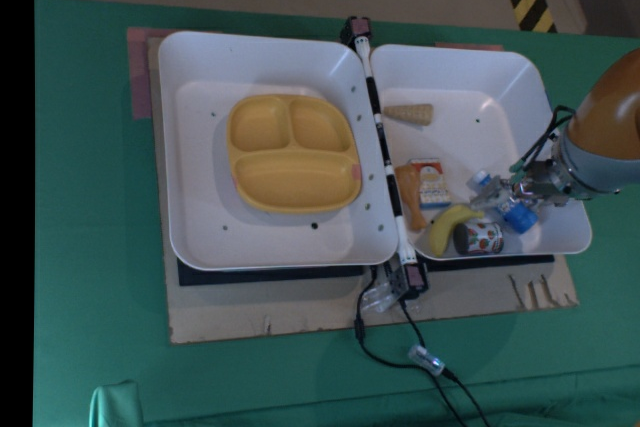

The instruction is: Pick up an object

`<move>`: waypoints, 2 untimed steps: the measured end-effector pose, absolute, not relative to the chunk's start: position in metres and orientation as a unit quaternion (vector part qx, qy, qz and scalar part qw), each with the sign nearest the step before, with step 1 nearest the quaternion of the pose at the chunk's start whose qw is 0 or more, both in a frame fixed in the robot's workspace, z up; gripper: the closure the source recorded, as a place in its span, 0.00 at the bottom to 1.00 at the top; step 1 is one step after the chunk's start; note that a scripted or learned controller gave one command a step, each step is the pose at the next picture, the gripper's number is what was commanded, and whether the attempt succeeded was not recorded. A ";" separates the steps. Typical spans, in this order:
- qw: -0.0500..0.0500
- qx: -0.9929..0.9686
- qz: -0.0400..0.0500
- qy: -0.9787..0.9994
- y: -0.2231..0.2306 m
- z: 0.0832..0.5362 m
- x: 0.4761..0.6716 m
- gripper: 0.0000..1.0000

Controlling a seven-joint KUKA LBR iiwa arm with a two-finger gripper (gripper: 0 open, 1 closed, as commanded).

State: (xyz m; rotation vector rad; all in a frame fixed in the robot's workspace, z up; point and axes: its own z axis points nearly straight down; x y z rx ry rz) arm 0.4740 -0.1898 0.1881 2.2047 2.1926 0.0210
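1. The two white bins are seen side by side; the right bin (460,75) lies under the gripper, and the left bin (200,65) is well apart on the far side of the divider.
2. A yellow divided plate (292,153) is set in the left bin, far from the gripper.
3. The gripper (515,197) is lowered into the near corner of the right bin. Whether it is spread or closed cannot be told, as the metal parts blur together with the item beneath.
4. A banana (447,226) lies a little ahead of the gripper, touching a small can (479,236) with a red label.
5. A small carton (431,183) is seen beyond the banana, and an ice-cream cone (410,113) well ahead, near the divider.
6. A clear bottle with a blue cap (517,216) lies right at the gripper and is judged the likely target. A good grasp is best made across its narrow body, with the can left undisturbed; a firm hold should be confirmed before any lift is tried.
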 end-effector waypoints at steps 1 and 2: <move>0.007 0.709 0.001 0.705 -0.184 0.232 0.558 0.00; 0.011 0.710 0.004 0.705 -0.188 0.188 0.516 0.00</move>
